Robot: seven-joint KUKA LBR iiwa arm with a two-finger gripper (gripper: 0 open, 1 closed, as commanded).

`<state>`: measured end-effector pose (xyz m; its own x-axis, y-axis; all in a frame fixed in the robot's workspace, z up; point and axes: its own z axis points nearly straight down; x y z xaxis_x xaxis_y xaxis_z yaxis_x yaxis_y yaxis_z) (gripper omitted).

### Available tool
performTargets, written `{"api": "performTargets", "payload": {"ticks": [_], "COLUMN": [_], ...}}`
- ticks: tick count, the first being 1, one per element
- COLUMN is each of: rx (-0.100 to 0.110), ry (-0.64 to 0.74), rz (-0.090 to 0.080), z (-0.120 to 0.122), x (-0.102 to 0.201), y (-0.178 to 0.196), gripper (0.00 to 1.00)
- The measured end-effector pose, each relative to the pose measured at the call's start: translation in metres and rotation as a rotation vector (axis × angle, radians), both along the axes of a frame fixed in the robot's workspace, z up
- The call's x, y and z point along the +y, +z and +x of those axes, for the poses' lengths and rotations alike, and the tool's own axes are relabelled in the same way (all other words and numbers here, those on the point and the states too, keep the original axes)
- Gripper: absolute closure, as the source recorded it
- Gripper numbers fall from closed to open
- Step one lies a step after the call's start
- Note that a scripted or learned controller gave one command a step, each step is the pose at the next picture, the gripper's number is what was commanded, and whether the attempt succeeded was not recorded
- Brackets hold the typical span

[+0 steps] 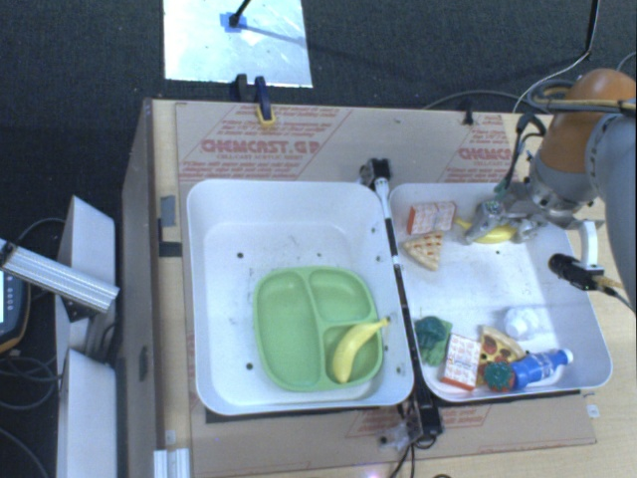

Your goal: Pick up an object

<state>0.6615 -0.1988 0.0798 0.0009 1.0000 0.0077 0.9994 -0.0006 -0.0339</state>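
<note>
Yellow toy is lying at the right bin's far end — our gripper is sitting right over it; we are not telling its grip, so we are advising a slow, straight lift

Grey arm, orange band above wrist, metallic end effector, black cables trailing behind.

Bench is a brown board with red CHEMCAST lettering, and two shallow white bins sit right on it: left bin and right bin, touching.
</note>
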Motion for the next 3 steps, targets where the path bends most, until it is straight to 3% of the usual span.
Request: {"api": "performTargets", "payload": {"ticks": [1, 2, 3], "rx": [0.000, -0.003, -0.003], "ry": [0.000, -0.004, -0.001], "rz": [0.000, -0.008, -0.002], "z": [0.000, 0.000, 0.000], "x": [-0.004, 0.025, 0.007], "y": [0.000, 0.000, 0.000], "gripper": [0.00, 0.00, 0.00]}}
